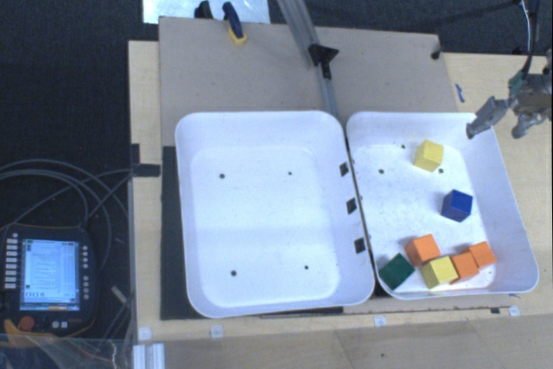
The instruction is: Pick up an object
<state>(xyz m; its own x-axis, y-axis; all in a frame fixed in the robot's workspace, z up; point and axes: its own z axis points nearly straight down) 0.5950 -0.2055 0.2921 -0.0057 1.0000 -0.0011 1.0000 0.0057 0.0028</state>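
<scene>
Over the right edge of the counter, the grey two-finger gripper (501,120) hangs spread wide, holding nothing (above the right white bin's (510,194) far corner); the yellow wooden cube (428,155) lies in that bin's far half.

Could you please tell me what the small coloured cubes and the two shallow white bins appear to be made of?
The small coloured cubes, such as the yellow cube and the blue cube, look like painted wood or solid plastic: crisp edges, flat matte faces. The shallow white bins look like moulded plastic: rounded corners, smooth rims with a slight sheen.
</scene>
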